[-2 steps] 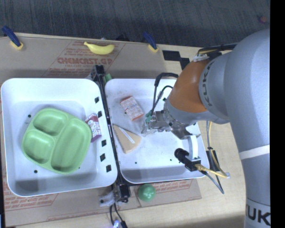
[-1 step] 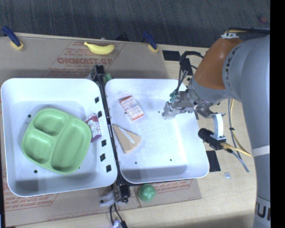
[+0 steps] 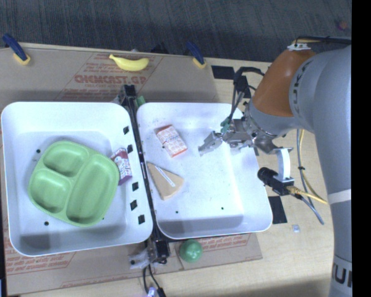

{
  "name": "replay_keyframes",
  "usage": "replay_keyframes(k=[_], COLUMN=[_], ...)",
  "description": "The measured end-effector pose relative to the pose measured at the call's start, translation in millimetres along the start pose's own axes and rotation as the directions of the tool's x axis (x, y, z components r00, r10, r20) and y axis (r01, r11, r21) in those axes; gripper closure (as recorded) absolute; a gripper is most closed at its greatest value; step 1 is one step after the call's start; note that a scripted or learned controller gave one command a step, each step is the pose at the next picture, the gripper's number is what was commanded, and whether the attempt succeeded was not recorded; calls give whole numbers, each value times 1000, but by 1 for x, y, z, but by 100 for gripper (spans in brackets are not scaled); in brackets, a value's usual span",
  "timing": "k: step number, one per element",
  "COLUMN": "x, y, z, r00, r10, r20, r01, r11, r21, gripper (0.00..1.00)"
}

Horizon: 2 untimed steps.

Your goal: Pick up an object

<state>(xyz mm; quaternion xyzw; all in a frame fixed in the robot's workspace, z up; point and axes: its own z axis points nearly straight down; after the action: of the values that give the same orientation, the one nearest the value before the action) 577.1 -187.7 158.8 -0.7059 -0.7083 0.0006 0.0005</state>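
In the right bin lie a small red and white box and a tan wedge-shaped block. My gripper hangs over the right bin's middle, just right of the box and apart from it. I see nothing held in it. The grey arm with its orange band reaches in from the right. In the left bin sit a green divided plate and a small maroon packet close to the divider.
A yellow banana lies on the cardboard behind the bins. A green ball rests in front of the right bin. Blue clamps hold the cardboard's far edge. Cables run along the right bin's right side.
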Motion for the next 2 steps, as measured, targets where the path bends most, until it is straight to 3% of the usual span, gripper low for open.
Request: replay_keyframes(k=[1,2], x=[-17,40], y=[-79,-14], z=[67,67], r00=[1000,1000], r10=[-2,-6], r20=[-1,-1], r01=[2,6], r11=[1000,1000], r21=[3,1], gripper=[0,0])
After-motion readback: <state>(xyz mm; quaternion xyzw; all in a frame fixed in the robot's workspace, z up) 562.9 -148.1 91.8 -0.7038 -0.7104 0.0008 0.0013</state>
